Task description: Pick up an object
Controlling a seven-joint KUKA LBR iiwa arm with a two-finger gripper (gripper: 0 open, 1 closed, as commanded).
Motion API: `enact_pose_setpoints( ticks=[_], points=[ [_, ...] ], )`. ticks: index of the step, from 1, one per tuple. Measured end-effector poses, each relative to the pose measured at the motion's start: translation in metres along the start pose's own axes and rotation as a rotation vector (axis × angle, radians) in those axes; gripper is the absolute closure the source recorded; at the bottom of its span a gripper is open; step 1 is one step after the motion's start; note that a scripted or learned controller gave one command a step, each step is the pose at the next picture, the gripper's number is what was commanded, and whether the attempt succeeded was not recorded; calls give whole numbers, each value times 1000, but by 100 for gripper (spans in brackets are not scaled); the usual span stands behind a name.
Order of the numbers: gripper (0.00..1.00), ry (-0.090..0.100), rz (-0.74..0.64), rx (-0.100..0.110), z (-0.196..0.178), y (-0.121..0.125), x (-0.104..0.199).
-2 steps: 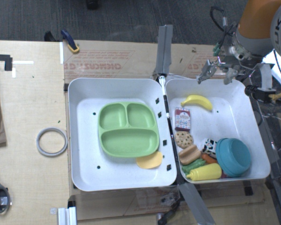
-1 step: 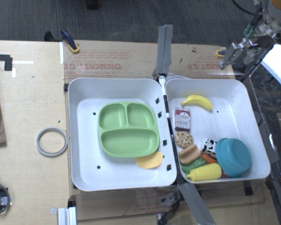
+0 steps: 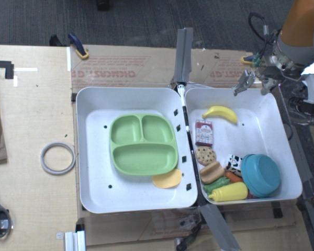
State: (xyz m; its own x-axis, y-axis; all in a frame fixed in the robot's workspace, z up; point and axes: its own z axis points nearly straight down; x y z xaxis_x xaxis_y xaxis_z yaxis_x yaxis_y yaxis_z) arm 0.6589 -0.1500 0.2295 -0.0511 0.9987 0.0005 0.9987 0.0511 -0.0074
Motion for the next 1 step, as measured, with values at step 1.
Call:
enact_pose_setpoints(
  ticks=[1],
  points=[
    [0,0,54,0,105,1,21]
  ],
)
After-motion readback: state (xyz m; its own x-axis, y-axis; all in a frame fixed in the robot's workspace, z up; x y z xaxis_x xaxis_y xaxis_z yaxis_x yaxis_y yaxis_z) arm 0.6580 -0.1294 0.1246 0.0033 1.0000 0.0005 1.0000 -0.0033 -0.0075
